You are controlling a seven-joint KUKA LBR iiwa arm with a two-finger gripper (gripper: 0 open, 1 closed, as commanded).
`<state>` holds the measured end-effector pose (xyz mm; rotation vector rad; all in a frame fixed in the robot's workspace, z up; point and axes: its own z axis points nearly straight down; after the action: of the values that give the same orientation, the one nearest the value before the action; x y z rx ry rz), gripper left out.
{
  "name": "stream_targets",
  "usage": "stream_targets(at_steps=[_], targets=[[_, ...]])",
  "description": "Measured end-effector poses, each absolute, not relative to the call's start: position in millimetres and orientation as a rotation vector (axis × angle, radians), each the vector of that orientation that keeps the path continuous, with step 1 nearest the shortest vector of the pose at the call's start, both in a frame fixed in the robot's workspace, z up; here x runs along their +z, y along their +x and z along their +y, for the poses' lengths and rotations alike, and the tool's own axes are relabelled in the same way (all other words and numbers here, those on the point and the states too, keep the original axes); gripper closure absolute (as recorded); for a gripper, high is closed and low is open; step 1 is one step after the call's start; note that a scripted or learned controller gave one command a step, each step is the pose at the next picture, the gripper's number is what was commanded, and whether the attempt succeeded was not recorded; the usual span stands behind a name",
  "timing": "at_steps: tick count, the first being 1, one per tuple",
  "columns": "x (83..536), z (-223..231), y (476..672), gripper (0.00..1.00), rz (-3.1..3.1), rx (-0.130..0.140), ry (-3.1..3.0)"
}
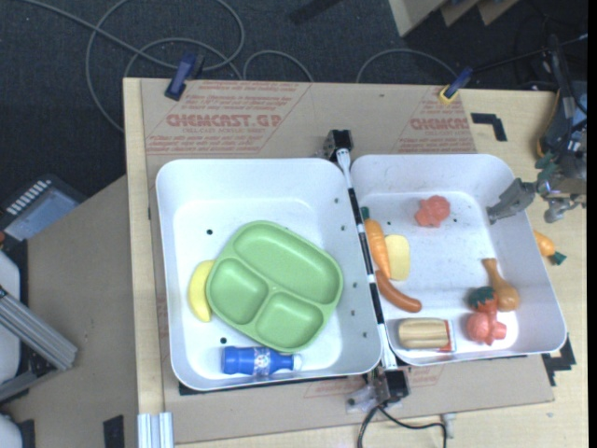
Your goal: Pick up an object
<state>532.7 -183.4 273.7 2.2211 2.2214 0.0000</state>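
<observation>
The pink lump (432, 211) lies alone near the right bin's (438, 168) back wall. My gripper (532, 199) hangs at that bin's right rim, gripping nothing; I cannot tell its spread. Descending here risks striking the rim instead.

The gripper (528, 201) hangs at the camera view's right edge, its grey fingers (508, 199) angled leftward.

Bins (177, 189): smooth white plastic, slight sheen. Divided plate (272, 286): matt green plastic. Counter (280, 119): printed brown cardboard, matt; floor (65, 91): dark rough carpet.
</observation>
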Motion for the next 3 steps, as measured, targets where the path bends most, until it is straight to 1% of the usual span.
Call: stream_targets(at_steps=[1,2,3], targets=[[170.0,-224.1,501.0,0.0,2.221,-0.002,2.224],[84.0,-215.8,502.0,0.0,2.228,0.004,2.223],[94.2,-217.3,502.0,1.0,2.223,0.002,2.222]])
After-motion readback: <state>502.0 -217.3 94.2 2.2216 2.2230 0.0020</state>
